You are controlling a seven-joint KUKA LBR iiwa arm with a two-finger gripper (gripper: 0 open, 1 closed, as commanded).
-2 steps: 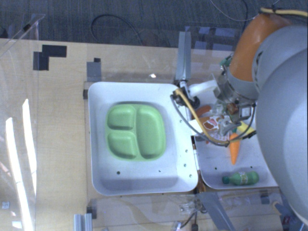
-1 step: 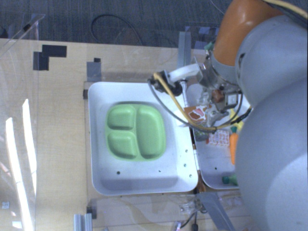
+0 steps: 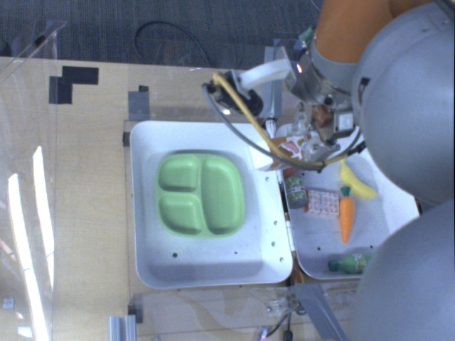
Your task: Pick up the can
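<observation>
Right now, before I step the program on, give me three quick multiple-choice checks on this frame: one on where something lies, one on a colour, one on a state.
1. Where is the divided plate?
A. in the left bin
B. in the right bin
C. on the floor

2. What colour is the plate?
A. red
B. green
C. black

3. How does the carrot lie?
A. on the plate
B. on the right bin's floor
C. outside both bins

Answers: 1 A, it sits on the left bin floor. 2 B, it is pale green. 3 B, it lies in the right bin under the banana.

A robotics lab: wooden bench [image 3: 71,190], clear guard panels [image 3: 28,119], loose cables [image 3: 234,112]
</observation>
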